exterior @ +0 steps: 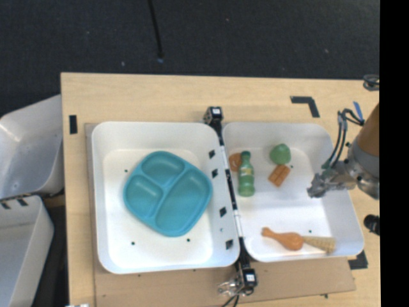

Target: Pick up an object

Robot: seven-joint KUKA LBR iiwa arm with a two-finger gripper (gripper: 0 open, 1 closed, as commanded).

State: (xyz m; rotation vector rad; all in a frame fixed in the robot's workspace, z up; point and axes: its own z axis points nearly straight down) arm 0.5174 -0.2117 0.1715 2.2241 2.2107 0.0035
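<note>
A robot arm point(365, 147) reaches in from the right over a light wooden tabletop point(147, 94) bearing two shallow white bins side by side. Its claw point(317, 189) hangs low over the right part of the right bin point(300, 133), dark and blurred, and whether its fingers are apart or together cannot be told; nothing can be seen between them.

The things in that bin all lie apart from the claw. A small orange block point(279, 174) sits left of the claw, with a green ball point(280, 153) just beyond it on the far side. Farther left, near the wall between the bins, a green bottle point(246, 174) lies with its cap toward the far side, an orange piece point(235, 162) just beside it on the left. Toward the near edge, below the claw, lies an orange toy with a narrow handle point(283, 238), and a pale cone point(320, 243) beside it on the right.

In the left bin point(102, 235), a blue divided plate point(167, 192) lies flat near the middle.
</note>
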